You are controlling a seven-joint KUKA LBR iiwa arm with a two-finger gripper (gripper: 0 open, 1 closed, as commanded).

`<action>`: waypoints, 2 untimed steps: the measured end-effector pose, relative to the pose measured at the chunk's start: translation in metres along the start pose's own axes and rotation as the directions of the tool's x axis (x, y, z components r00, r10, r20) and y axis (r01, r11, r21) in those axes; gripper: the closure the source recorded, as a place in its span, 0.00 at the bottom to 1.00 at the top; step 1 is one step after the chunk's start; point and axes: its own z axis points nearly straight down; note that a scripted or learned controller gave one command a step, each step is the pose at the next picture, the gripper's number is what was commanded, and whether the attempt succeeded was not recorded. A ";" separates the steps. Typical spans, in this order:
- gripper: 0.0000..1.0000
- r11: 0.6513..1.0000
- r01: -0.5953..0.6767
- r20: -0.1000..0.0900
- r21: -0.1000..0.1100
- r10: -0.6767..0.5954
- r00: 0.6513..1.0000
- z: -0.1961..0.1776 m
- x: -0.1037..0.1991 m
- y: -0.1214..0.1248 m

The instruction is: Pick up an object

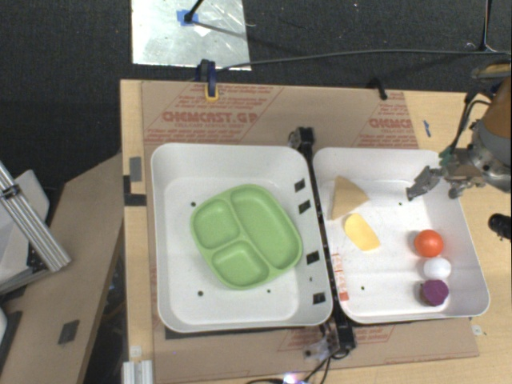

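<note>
The right bin (pixel 384 310) holds a tan wedge (pixel 346 194), a yellow block (pixel 362 232), an orange ball (pixel 429 242), a white ball (pixel 437 268) and a purple ball (pixel 434 292). My gripper (pixel 438 188) hangs over the bin's far right corner, above and behind the orange ball. Its fingers stand open with nothing between them. The wedge lies well to its left.
A green divided plate (pixel 245 234) lies in the left bin (pixel 172 214). A black divider with clips (pixel 316 238) runs between the two bins. A foil sheet (pixel 188 22) lies beyond the bench, and a metal rail (pixel 28 222) stands at the left.
</note>
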 end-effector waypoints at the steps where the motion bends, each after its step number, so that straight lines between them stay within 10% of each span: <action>1: 0.00 1.000 0.003 0.003 -0.013 -0.003 1.000 -0.008 0.001 0.003; 2: 0.00 1.000 0.001 0.003 -0.010 -0.001 1.000 0.035 -0.005 0.002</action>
